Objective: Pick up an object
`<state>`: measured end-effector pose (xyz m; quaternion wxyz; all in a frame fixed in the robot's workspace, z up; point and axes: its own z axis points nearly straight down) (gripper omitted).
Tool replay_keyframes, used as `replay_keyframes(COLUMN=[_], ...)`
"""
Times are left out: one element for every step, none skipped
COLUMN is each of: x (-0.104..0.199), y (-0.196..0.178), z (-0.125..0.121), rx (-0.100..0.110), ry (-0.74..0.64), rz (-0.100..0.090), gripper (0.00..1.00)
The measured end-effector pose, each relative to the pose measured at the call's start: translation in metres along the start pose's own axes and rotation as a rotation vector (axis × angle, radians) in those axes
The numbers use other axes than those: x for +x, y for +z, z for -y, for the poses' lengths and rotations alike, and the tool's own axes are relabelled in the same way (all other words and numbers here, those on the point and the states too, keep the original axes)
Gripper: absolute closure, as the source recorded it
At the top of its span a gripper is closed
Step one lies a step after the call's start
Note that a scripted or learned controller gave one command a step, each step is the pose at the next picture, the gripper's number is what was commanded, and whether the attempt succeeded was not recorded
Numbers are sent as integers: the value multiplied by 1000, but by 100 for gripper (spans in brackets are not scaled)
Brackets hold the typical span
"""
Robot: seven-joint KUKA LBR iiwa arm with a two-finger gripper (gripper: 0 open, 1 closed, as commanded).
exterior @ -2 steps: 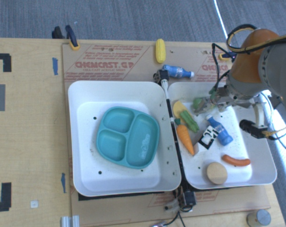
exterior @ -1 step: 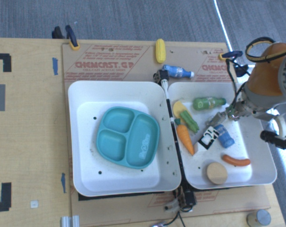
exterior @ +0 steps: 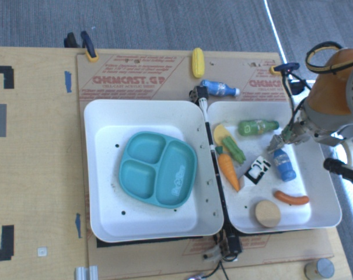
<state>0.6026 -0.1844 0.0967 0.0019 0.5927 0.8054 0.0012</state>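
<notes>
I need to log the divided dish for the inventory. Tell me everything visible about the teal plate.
The teal plate is a rounded-square dish, plastic by the look, matte and smooth. Raised ridges split it into three compartments: two smaller ones on its left side and one long one on the right. All three hold nothing. It lies flat, turned slightly askew, near the middle of the left bin, resting on the bin's floor and touching no other item.

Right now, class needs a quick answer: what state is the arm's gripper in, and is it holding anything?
Gripper: low in the right bin, just above the blue bottle; open or closed cannot be told, and no object is seen held.
</notes>
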Motion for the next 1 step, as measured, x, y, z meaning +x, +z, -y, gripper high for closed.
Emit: replay_keyframes(x=[53], y=[-121], z=[-10], rx=[1], ry=[-177], rz=[0], gripper=[100])
